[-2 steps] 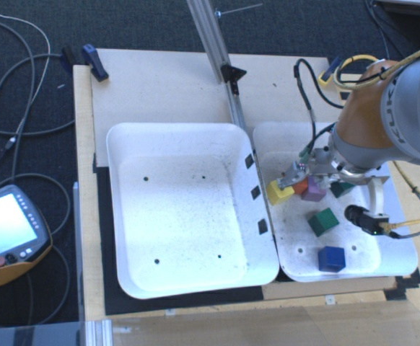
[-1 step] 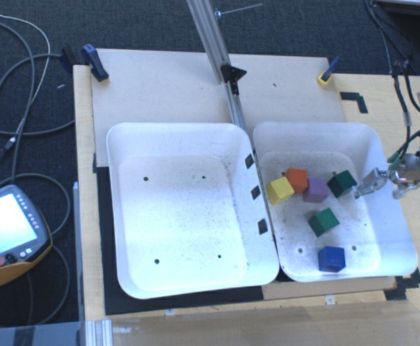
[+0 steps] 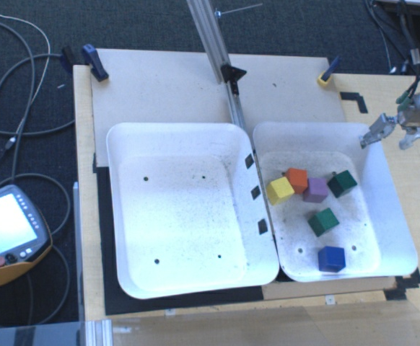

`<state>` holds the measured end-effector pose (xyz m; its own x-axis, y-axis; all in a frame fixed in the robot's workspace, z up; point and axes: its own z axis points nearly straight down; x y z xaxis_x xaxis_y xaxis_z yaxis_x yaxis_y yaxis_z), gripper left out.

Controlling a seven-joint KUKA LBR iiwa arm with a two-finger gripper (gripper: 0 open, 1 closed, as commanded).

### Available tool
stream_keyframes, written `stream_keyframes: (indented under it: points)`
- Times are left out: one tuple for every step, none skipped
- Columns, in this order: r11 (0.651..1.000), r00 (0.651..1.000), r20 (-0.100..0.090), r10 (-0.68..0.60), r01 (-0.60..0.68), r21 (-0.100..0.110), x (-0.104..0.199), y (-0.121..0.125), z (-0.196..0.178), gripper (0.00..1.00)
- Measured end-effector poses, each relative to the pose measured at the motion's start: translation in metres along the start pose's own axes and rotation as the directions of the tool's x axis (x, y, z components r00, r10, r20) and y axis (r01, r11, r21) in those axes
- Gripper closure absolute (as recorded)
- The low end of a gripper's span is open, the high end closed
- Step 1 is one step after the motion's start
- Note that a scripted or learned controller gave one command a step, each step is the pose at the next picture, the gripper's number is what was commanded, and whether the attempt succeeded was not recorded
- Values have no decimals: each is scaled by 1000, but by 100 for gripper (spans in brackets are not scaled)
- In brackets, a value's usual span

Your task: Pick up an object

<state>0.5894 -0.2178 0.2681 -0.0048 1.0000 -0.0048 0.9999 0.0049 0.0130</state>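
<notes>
Several small cubes lie in the right bin [image 3: 401, 236]. A yellow cube [image 3: 281, 189], an orange cube [image 3: 296, 178] and a purple cube [image 3: 315, 189] huddle together near its far left. A dark green cube [image 3: 341, 183] sits just right of them. Closer to the front are a lighter green cube [image 3: 324, 221] and a blue cube [image 3: 331, 258]. My gripper [image 3: 387, 140] hovers over the bin's far right corner, up and to the right of the dark green cube. It is open, and nothing is between its fingers.
The left bin [image 3: 123, 193] adjoins the right one. A slanted aluminium pole [image 3: 206, 27] comes down to the bins' shared far edge. A blue clamp [image 3: 94, 62] and a yellow clamp [image 3: 328, 74] hold the board. A teach pendant [image 3: 8, 233] and cables lie on the floor at left.
</notes>
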Motion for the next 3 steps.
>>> stream_keyframes:
  points:
    - [1000, 1000, -10, -2, 2, 20, 72, 31, 103, 0]
    - [1000, 1000, -7, 0, 0, 14, 129, 11, 152, 0]
    - [1000, 1000, -5, 7, -7, 14, 90, 12, 169, 0]
